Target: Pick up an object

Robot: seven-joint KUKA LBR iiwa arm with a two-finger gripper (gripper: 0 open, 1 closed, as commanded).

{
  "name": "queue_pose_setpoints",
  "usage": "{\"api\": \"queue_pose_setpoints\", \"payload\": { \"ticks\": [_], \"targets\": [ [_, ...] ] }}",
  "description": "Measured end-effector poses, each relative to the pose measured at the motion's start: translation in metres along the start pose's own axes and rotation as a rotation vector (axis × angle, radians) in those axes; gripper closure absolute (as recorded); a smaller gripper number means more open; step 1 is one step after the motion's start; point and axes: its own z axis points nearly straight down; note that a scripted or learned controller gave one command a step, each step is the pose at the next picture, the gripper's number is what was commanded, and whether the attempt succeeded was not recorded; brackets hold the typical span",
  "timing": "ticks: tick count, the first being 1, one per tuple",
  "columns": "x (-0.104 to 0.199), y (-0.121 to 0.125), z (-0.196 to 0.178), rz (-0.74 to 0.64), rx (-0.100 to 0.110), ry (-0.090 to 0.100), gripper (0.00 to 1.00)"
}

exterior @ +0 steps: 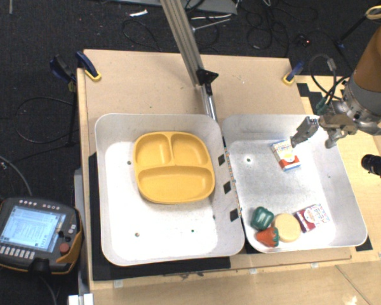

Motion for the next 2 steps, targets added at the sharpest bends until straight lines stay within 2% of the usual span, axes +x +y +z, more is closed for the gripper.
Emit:
{"api": "queue_pose_setpoints", "payload": {
  "ticks": [1, 2],
  "targets": [
    [0.0, 0.0, 0.0, 0.0, 0.0, 0.0, 0.0],
    [0.007, -0.006, 0.061, 0.002, 0.006, 0.001, 0.0]
  ]
}}
